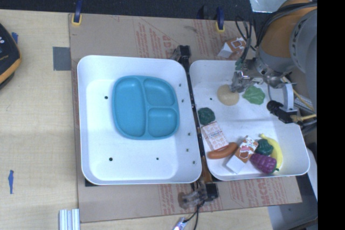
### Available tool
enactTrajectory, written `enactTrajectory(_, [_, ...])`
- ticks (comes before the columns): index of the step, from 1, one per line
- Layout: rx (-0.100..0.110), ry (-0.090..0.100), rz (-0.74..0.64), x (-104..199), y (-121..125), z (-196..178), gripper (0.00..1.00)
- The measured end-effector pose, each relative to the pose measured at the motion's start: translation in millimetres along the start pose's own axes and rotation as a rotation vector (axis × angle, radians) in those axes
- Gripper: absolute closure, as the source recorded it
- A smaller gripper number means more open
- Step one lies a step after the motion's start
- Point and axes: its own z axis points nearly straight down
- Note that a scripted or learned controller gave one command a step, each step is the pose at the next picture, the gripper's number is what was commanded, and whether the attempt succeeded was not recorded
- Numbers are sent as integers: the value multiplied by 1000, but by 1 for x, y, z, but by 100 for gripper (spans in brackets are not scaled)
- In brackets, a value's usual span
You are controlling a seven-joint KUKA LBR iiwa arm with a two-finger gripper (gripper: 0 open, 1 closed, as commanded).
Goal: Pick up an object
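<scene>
I see purple grapes (263, 162), banana (276, 151) and sausage (222, 151) heaped at the right bin's (291, 134) near edge, 1 blue divided plate (145, 106) in the left bin (91, 116), hand (239, 81) low over a beige round piece (228, 95) near the right bin's far edge, green leaf (254, 95) beside it, its grip I cannot tell

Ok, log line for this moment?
gripper: over right bin | nearest: beige item, green item | grasp: unconfirmed

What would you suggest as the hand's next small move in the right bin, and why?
Probably a short descent. The hand sits over the right bin, just above the tan round piece with the green leafy piece beside it. Nothing is visibly between its tips, so lowering onto the tan piece seems the sensible step.
</scene>
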Motion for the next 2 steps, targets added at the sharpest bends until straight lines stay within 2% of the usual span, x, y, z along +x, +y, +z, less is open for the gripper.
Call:
enactTrajectory(1, [3,0,-1,0,-1,1,0])
enactTrajectory(2, [-6,-2,4,51,-11,9,0])
